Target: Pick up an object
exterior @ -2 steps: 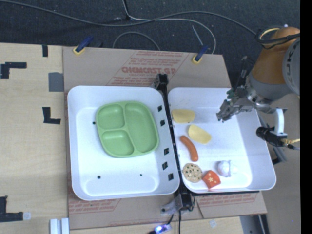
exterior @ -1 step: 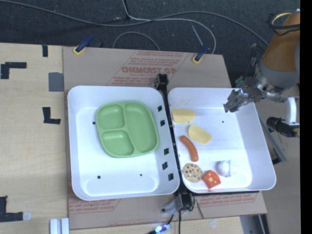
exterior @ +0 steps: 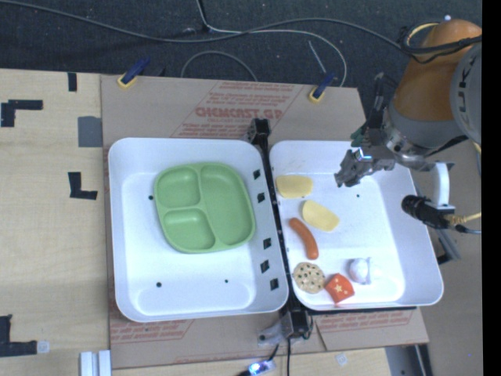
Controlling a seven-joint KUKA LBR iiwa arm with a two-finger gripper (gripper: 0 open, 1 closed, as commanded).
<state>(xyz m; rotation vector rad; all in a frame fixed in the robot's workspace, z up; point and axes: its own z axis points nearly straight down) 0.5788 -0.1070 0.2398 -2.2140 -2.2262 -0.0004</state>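
Gripper over right bin's far edge; finger state unclear. Hot dog, cookie near its left wall.

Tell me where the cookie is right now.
The cookie lies in the right bin, near its front edge, just below the hot dog and left of the red piece.

in my right bin lie two yellow pieces, a sausage, a cookie, a red piece and a pale lump.
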